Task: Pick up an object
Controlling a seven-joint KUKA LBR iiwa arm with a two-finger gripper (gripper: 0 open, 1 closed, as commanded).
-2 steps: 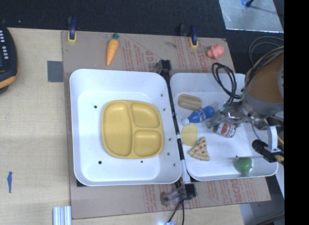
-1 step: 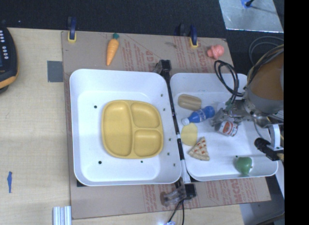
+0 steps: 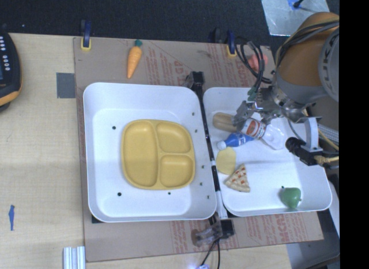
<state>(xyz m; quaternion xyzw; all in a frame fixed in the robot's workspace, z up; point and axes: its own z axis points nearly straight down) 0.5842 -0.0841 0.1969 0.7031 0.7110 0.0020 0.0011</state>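
The clear plastic bottle with its blue cap lies on its side near the middle of the right bin, and the gripper is down at its upper end, seemingly just above it; whether its fingers are apart or closed I cannot tell, since the wrist hides them. Nothing looks lifted yet, so the pick seems barely begun. Close by lie a brown roll, a yellow piece, a pizza slice and a green pepper; the left bin holds a yellow divided plate.
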